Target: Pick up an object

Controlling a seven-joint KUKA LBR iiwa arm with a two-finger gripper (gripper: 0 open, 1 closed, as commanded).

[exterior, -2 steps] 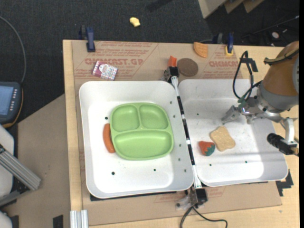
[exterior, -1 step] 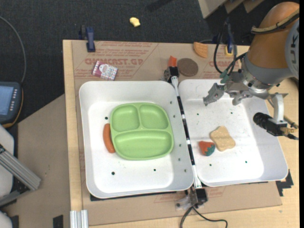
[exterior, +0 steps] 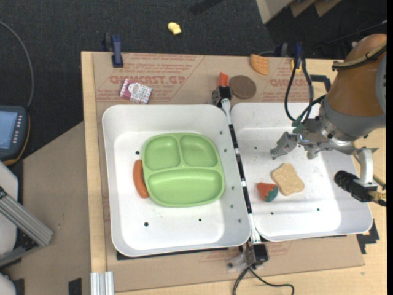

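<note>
Tan bread slice (exterior: 288,179) is lying unlifted in the right bin (exterior: 319,223), beside a strawberry (exterior: 267,191); nothing is being gripped by the gripper (exterior: 296,145), spread open just above. Picking is being left undone.

1. The scene is evenly and fairly brightly lit from above, with no strong directional beam.
2. The two white bins (exterior: 178,241) are the brightest areas and look slightly washed out, hiding surface detail.
3. Shadows are soft and short; the green plate (exterior: 182,168) casts only a faint dark rim on the bin floor.
4. The dark floor (exterior: 55,17) at the top and left stays dim and shows little texture.
5. Focus is moderate throughout, with soft, slightly grainy edges; the printing on the cardboard (exterior: 153,72) is hard to read.
</note>
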